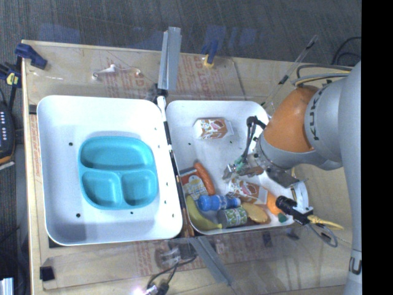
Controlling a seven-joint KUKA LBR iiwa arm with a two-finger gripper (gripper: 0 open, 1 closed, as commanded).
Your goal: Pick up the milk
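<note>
Two white bins sit side by side on the bench (92,263). The left bin (52,165) holds a blue divided tray (118,171) near its middle, with bare white floor all round it out to the walls. The right bin (184,118) is crowded along its near edge and open toward the far side.

The milk (213,128), a small carton with a brown and white print, lies alone on the far part of the right bin's floor, apart from the far wall and from the clutter below it, with free floor on each side.

Along the near wall a banana (199,217), a blue bottle (216,202), a dark can (235,217) and a carrot-like orange piece (205,177) lie packed together, touching or nearly so, close to the divider between the bins. A printed packet (252,191) lies just to their right.

The arm (307,134) reaches in over the right bin's right rim. The gripper (236,168) hangs low above the packet and the clutter, well apart from the milk. Whether it is released or clenched cannot be told from this angle, and nothing can be seen in its grasp.
</note>
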